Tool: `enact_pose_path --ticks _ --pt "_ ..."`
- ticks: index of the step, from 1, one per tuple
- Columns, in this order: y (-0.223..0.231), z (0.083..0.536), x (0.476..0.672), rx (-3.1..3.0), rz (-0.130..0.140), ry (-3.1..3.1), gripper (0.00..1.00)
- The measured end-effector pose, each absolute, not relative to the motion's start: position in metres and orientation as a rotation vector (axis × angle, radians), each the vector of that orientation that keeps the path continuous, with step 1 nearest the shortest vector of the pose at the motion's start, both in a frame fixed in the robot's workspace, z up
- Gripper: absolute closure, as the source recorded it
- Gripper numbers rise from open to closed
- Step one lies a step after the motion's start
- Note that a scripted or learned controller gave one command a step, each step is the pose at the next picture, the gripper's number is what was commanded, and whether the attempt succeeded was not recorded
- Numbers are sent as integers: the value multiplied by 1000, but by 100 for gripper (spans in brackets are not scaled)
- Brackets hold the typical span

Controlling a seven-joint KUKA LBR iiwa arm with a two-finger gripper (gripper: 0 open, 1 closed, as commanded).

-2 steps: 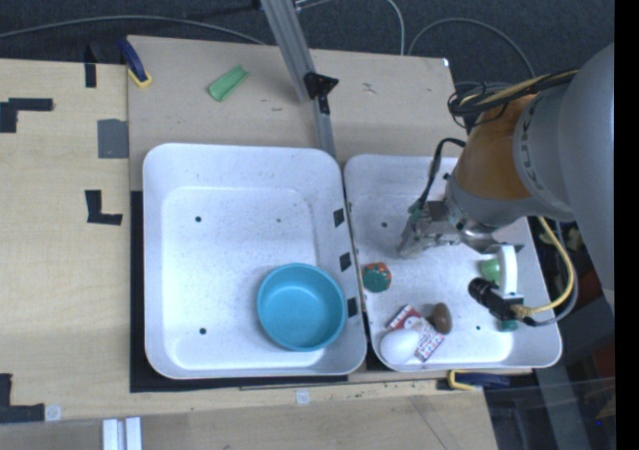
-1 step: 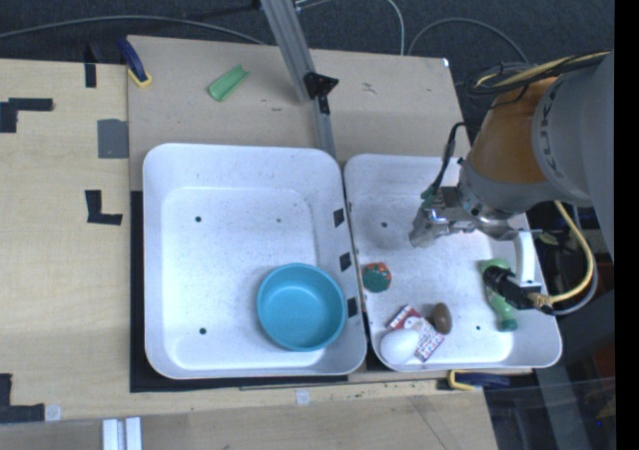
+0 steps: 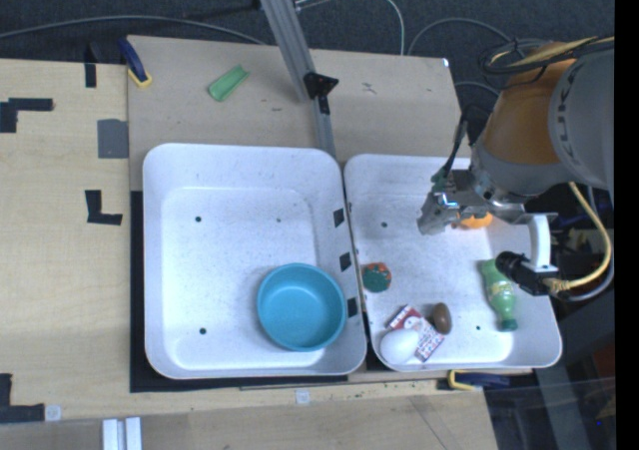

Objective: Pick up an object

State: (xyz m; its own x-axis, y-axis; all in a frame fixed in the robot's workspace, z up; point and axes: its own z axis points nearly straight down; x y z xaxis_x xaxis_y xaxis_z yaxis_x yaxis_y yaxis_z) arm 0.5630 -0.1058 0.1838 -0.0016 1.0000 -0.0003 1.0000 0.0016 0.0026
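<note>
Bottle (image 3: 498,291) (green) beside pincer (image 3: 435,221)

Bowl (image 3: 300,305) in left bin (image 3: 170,179)

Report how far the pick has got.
Done: the gripper is over the right bin, near an orange item. In hand: nothing visibly lifted. Left: the green bottle, teal-and-orange toy, brown piece and white object lie in that bin; the blue bowl sits in the left bin.
</note>
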Motion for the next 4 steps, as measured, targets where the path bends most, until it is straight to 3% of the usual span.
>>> enact_pose_path --ticks 1,4 --pt "-107 233 554 2218 3 2221 100" --pt "53 220 586 2216 -1 2231 100"
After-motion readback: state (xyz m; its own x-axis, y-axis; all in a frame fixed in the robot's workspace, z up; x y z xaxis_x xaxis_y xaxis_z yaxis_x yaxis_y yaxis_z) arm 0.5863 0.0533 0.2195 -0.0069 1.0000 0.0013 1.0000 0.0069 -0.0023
